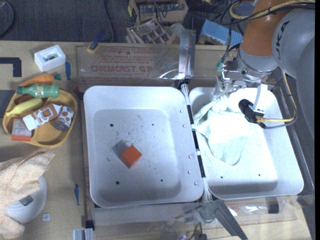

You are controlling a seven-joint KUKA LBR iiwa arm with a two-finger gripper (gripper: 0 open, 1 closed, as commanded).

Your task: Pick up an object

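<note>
The arm (295, 34) was cased in smooth grey, rounded in shape, with a glossy orange band (265, 19) above the wrist. A metal flange was fitted below the band. A yellow cable (277, 120) with a black plug and dark cables along the casing were seen.

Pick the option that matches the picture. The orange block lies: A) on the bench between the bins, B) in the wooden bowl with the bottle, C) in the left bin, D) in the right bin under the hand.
C: the orange block sits on the floor of the left bin, while the hand hangs over the right bin.
</note>
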